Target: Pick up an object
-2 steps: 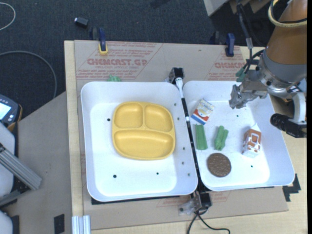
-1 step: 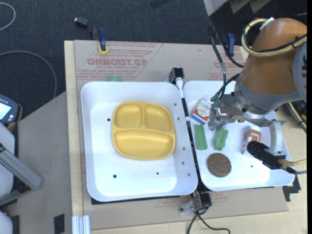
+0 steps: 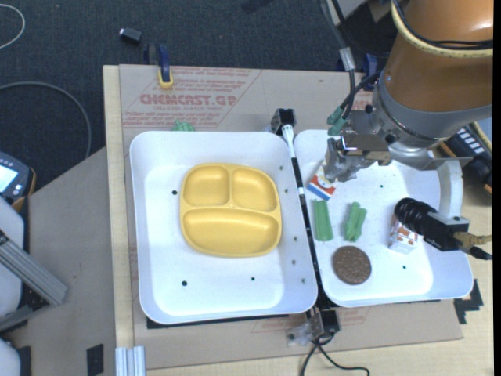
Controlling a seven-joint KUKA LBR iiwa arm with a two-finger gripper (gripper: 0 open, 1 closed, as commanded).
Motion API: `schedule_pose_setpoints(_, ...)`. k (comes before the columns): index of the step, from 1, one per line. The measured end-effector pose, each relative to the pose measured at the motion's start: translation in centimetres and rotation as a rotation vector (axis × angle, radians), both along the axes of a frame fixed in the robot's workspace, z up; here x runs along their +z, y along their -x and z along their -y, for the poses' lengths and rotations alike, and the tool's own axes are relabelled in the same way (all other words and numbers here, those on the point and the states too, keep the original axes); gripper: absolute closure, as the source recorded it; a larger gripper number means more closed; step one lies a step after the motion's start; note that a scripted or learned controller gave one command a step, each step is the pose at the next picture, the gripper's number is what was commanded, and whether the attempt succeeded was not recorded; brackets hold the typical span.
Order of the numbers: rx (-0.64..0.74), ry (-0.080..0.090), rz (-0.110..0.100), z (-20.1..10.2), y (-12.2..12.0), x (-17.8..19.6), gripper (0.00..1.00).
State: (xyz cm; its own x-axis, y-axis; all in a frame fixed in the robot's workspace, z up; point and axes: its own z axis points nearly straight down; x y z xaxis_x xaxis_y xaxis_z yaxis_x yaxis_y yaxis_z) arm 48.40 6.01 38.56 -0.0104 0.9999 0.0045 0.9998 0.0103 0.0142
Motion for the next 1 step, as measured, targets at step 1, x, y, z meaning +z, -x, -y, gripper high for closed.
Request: schedule_pose_setpoints(1,-0.005,0.003,-0.008,-4.58,0.45,3.51,1.0)
